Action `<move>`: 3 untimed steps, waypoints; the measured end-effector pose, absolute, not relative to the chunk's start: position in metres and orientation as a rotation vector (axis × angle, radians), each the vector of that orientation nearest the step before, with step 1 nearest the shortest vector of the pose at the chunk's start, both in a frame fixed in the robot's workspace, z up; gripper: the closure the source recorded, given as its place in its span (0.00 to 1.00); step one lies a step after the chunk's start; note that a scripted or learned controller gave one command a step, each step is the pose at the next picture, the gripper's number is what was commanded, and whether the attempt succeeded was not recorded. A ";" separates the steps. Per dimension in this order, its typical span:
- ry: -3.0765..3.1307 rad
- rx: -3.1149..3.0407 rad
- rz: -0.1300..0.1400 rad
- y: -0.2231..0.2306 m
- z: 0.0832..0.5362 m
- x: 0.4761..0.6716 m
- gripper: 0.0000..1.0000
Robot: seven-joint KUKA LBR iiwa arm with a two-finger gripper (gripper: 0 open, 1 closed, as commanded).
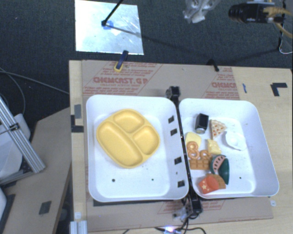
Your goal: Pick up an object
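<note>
My gripper (196, 13) hangs high at the top edge of the camera view, blurred, well beyond the far end of the right bin (258, 137) and with nothing visibly in it. In that bin lie several toy foods: a small black can (202, 122), a pizza slice (217, 128), a white piece (233, 140), a yellow cheese wedge (213, 146), a pretzel (192, 148), a waffle (199, 162), a watermelon slice (216, 162), a dark green piece (224, 172) and a red-orange piece (209, 183). A yellow divided plate (127, 137) sits in the left bin (132, 185).
The bins rest on a cardboard sheet (137, 80) over the bench. A black divider with clips (177, 137) runs between the bins. A shiny square sheet (109, 26) lies on the dark floor behind. An aluminium frame (18, 137) stands at the left.
</note>
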State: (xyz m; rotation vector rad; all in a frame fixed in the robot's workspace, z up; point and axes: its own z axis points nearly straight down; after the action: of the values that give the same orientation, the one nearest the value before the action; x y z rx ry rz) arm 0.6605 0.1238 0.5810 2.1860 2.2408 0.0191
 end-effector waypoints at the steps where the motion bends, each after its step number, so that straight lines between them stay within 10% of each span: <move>1: 2.244 2.179 0.022 0.124 0.592 0.661 1.00; 3: 2.250 2.166 0.027 0.124 0.614 0.661 1.00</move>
State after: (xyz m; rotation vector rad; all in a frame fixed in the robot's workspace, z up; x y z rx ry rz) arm 0.6608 0.1242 0.6145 2.1664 2.2497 0.0274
